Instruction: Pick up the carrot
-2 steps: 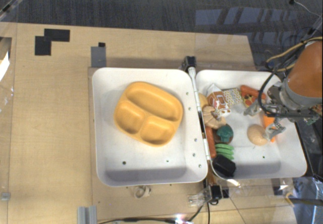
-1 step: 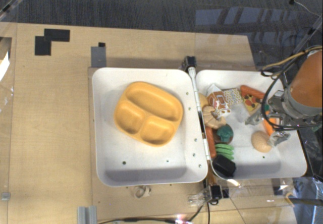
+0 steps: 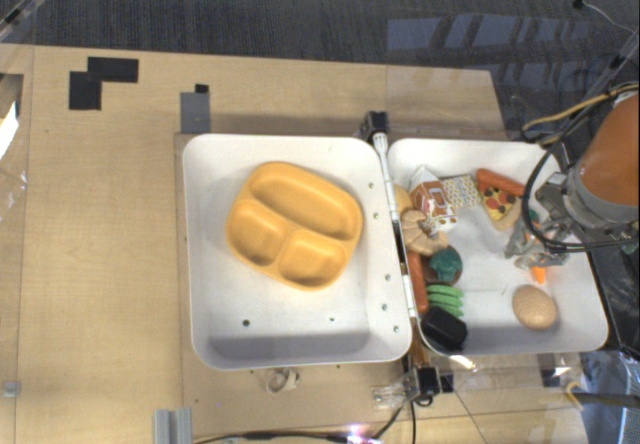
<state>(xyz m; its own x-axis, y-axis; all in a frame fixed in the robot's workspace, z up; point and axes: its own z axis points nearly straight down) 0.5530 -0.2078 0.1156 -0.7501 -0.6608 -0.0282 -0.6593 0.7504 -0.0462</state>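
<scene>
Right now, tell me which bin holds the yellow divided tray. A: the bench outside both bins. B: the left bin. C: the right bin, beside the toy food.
B: the yellow divided tray lies inside the left bin, while the toy food sits across the divider in the right bin.

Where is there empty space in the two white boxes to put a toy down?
Left bin: bare floor all around the yellow tray, widest along the near edge. Right bin: a bare patch between the green toys and the tan egg. Its left side is crowded, and the gripper sits right.
</scene>
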